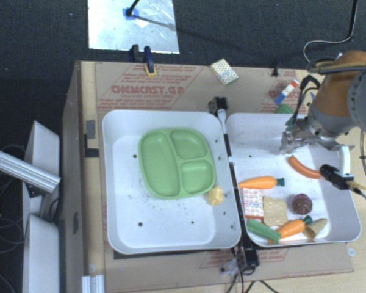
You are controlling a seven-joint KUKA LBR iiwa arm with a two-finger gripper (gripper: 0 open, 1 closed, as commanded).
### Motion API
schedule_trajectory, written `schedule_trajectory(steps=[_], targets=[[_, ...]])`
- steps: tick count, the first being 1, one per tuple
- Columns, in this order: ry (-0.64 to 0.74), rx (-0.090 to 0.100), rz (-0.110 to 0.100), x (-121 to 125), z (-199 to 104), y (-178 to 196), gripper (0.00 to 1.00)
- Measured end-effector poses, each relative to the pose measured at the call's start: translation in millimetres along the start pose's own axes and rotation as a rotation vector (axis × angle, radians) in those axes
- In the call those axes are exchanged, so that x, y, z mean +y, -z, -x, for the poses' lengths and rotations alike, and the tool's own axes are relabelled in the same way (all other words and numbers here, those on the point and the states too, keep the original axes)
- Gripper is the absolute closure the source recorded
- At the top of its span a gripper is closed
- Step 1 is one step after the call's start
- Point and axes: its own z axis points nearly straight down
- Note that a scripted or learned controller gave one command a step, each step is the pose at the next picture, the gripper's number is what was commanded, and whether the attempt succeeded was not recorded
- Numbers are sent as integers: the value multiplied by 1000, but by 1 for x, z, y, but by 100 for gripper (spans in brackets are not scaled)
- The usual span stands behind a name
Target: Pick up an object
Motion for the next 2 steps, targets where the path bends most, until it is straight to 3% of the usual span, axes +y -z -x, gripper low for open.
schedule_trajectory(steps=[1, 2], targets=[[0, 0, 0, 0, 0, 0, 0], [-1, 1, -6, -21, 17, -11, 0]])
